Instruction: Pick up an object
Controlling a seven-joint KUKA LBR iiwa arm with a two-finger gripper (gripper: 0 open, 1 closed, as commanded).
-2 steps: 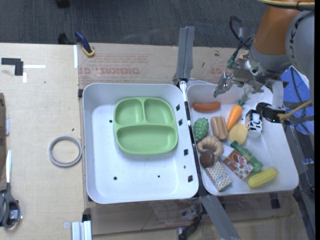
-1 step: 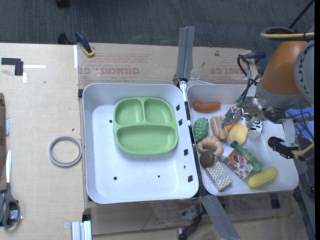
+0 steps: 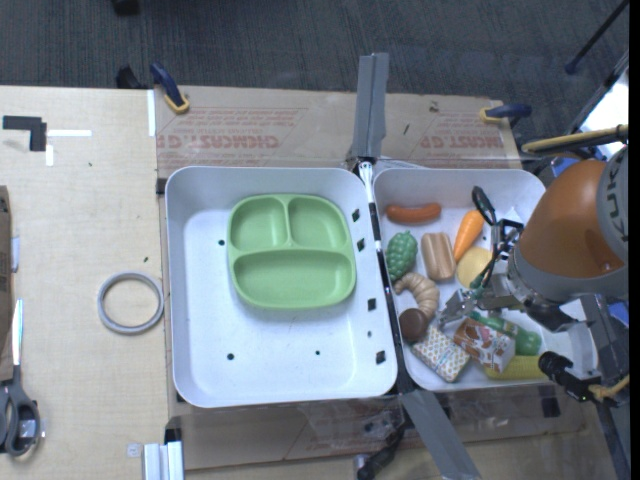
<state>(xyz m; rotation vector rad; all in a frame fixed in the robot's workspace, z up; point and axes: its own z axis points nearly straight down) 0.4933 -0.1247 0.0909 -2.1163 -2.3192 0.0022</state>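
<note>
Jaws (image 3: 462, 308) low over the toy food in the right bin (image 3: 400, 183).

I cannot tell how the jaws stand. Just below them lie a red packet (image 3: 484, 344) and a wafer (image 3: 441, 352), the packet's long axis slanting; a croissant (image 3: 420, 292) sits to their left. The pile is crowded, the bin's near wall close; the left bin holds a green plate (image 3: 292, 250).

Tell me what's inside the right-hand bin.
The right bin holds toy food: a sausage, carrot, green vegetable, bread roll, croissant and small packets. The arm covers its right part.
</note>
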